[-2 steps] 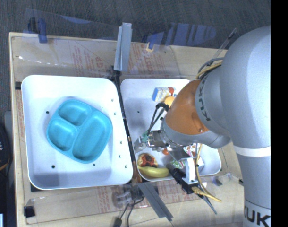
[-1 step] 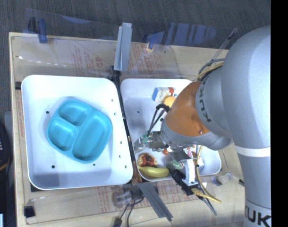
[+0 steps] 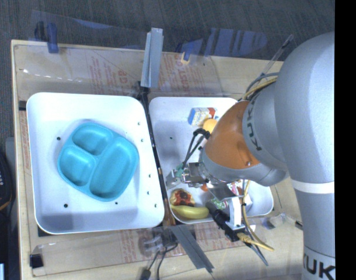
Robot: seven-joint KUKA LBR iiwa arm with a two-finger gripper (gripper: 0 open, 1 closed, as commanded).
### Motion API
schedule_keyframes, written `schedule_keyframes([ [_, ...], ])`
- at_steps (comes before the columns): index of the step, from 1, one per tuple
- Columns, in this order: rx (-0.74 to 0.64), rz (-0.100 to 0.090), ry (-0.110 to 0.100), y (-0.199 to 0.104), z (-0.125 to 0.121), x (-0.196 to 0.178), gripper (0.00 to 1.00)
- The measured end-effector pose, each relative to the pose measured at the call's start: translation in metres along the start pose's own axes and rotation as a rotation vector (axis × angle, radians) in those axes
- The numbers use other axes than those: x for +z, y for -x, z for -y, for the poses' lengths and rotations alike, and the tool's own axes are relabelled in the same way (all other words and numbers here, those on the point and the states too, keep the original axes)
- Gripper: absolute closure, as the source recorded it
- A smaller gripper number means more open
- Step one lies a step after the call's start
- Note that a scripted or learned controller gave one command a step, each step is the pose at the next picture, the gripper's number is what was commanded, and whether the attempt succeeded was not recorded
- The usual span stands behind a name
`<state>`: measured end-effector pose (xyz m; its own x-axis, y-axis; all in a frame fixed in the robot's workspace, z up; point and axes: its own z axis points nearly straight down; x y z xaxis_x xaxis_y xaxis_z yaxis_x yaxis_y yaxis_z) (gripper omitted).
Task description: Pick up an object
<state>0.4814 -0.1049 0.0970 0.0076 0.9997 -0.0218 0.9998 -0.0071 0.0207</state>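
The arm (image 3: 265,139) hangs low over the right bin (image 3: 166,133), hiding much of its floor; its gripper (image 3: 192,177) sits just above one banana (image 3: 191,212) and a red-brown item (image 3: 181,198), grip state impossible to tell. One small carton (image 3: 199,115) lies beyond the arm by the bin's far wall, while the bin's left strip lies open; one blue divided tray (image 3: 98,160) fills the left bin (image 3: 44,115)
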Motion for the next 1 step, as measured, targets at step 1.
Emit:
schedule_keyframes([
  [1,-0.002,-0.007,-0.013,-0.0007,-0.0729,0.0043,0.0],
])
